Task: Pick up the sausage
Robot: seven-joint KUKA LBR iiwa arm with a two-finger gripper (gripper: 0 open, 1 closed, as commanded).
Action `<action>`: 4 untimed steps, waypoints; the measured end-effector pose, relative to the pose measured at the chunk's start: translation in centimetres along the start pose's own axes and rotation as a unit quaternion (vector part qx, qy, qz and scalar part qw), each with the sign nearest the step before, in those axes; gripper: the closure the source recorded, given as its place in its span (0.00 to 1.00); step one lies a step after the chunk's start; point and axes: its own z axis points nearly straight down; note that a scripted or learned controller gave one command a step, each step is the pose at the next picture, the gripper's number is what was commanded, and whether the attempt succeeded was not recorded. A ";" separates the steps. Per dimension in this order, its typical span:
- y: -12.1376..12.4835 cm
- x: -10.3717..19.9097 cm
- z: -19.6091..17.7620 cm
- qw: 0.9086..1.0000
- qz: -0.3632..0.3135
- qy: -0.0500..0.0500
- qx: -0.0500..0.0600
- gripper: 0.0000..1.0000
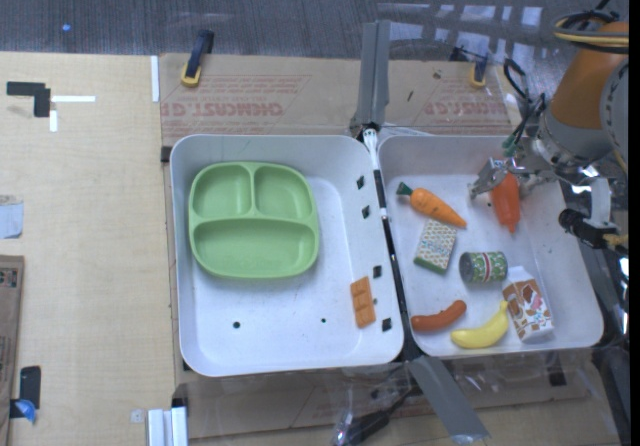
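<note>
My main worry is a wrong-object grab. The claw (505, 179) sits at the far right of the right bin (590, 309), right over a red-orange pepper-shaped piece (508, 202), while the sausage (438, 316) lies at the near edge of that bin, well apart from it. The sausage has the banana (480, 333) just beside it on the right and the bin's near wall close behind, so I judge that a descent slightly off to the right would nudge the banana, and one too near would clip the rim. The can (484, 266) and the patterned block (435, 246) stand just beyond it and could also be bumped on approach.

The arm (585, 99) reaches in from the right, its orange band high, wrist angled down and left. Whether the claw is spread or pinching the red piece, I cannot tell.
</note>
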 end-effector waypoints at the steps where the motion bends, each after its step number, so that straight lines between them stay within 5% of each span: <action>1: -0.1 -0.5 -0.8 1.000 0.000 -0.005 0.000 1.00; 2: 0.4 7.4 0.0 0.998 -0.058 -0.007 0.000 1.00; 3: -0.3 9.4 0.1 1.000 -0.030 -0.006 0.000 1.00; 4: 1.1 14.2 -14.9 1.000 -0.016 -0.007 0.000 1.00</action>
